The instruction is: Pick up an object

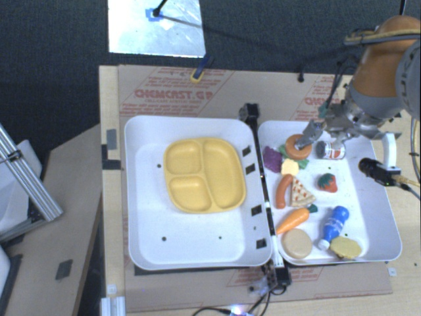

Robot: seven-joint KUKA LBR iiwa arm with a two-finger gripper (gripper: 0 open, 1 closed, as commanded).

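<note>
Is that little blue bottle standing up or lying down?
Lying down. The blue bottle rests on its side on the right bin's floor, white cap end pointing toward the bin's near edge.

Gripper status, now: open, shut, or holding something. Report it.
Gripper: cannot be told; it sits low over the orange doughnut-shaped toy in the right bin.

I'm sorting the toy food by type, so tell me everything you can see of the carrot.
The carrot is an orange toy, plastic-looking, with a small green top at its upper right end. It lies flat and slanted in the right bin, tip pointing lower left near the divider. Its top sits just below the pizza slice; a tan disc lies just below it.
</note>
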